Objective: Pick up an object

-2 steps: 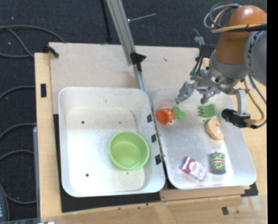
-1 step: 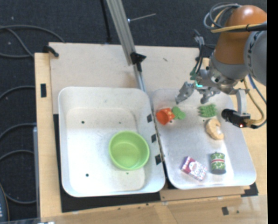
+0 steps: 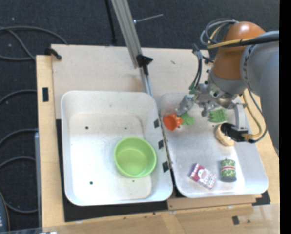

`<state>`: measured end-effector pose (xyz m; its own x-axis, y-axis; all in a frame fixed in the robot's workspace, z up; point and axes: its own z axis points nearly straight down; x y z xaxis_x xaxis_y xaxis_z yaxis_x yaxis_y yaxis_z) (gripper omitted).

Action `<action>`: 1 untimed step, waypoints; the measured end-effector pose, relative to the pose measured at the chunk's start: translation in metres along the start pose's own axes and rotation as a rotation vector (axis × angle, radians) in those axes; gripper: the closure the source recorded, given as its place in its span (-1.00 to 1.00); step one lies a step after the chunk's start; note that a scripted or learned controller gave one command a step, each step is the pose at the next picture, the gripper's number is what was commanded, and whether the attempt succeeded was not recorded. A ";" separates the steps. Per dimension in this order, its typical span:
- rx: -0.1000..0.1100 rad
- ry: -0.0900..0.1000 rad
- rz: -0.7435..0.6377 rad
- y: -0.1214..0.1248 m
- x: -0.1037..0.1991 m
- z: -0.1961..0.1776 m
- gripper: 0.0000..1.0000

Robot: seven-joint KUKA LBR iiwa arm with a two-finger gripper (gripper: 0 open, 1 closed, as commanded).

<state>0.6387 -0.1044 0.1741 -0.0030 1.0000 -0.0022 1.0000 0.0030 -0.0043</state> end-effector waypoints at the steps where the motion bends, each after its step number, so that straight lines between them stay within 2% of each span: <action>1: 0.001 -0.001 0.004 -0.003 -0.010 0.059 -1.00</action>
